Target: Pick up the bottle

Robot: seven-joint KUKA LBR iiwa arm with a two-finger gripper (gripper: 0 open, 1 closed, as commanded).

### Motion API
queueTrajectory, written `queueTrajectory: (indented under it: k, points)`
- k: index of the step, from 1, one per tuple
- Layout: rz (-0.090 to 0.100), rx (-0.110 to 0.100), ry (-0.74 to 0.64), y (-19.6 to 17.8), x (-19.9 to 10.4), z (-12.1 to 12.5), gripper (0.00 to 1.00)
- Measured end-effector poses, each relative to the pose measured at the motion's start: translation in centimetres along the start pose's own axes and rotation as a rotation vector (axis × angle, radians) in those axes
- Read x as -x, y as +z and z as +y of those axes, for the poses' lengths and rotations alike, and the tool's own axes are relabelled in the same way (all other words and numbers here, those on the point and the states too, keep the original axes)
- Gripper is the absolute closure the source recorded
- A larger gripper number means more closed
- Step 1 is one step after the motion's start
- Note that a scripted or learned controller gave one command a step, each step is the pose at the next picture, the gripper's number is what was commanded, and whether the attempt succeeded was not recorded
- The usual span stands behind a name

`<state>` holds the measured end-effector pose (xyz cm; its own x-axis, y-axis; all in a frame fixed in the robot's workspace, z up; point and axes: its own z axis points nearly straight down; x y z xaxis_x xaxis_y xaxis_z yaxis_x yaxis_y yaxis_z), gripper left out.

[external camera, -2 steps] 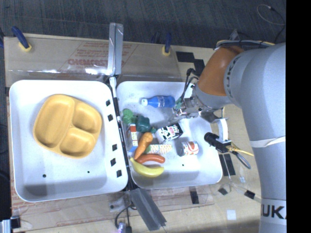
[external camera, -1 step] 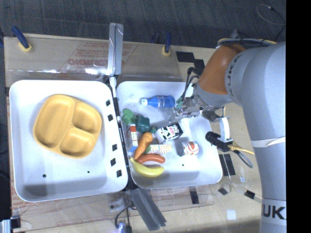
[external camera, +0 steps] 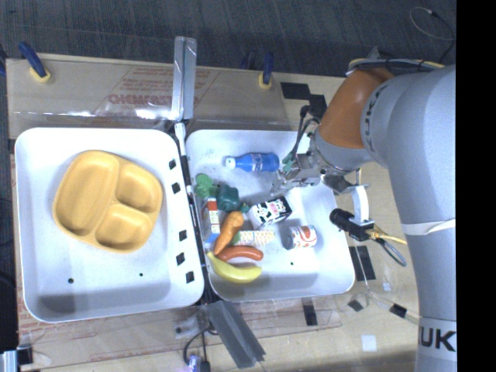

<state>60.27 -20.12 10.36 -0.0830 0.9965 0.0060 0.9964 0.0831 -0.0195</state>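
Because the bottle [external camera: 252,162] is small, clear blue plastic with a white cap, I'd judge it light and fairly stiff, though smooth and round enough to roll or squirt out of a pinch. It lies on its side near the far wall of the right bin [external camera: 333,273], cap pointing towards the divider between the two bins. The sensible place to take it looks like the middle of the body, squeezing across its width, since the capped end is narrower and a grip along its length would likely slip.

The gripper [external camera: 293,170] sits just beside the bottle's base end, a little nearer the bench's front, low over the bin floor. From here it is too small and dark to make out, so I cannot tell what state it is in, and nothing is visibly held. The bottle lies apart from the clutter: a green toy [external camera: 218,194], a carrot [external camera: 229,230], a banana [external camera: 235,270] and a small cow-patterned carton [external camera: 270,211] crowd the nearer half. The left bin [external camera: 31,231] holds a yellow divided tray [external camera: 107,200].
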Motion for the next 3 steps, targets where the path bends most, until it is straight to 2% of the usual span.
queueTrajectory:
  k: [1,3]
  points:
    - [0.001,-0.007,0.18,1.6,1.4,4.8,1.0]
    - [0.002,-0.02,0.166,0.2,1.1,4.7,1.0]
